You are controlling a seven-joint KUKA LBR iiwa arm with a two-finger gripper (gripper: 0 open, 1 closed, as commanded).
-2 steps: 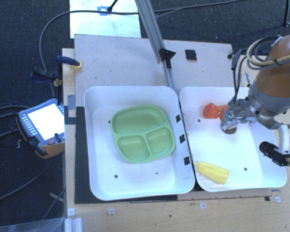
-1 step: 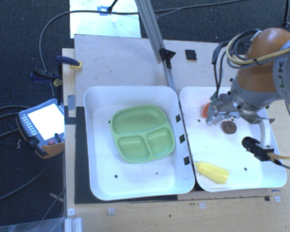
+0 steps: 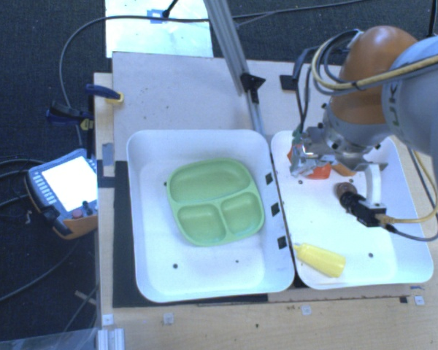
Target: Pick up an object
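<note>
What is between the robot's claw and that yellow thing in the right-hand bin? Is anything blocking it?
Nothing visible blocks it. The gripper is low at the far end of the right bin, over an orange object. The yellow object lies alone near the bin's near edge, with bare white floor between the two.

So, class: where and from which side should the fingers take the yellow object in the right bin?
Probably across the middle of the yellow object, from straight above. It lies flat and elongated on the right bin, apart from other items, so closing across its narrow width looks easiest.
</note>
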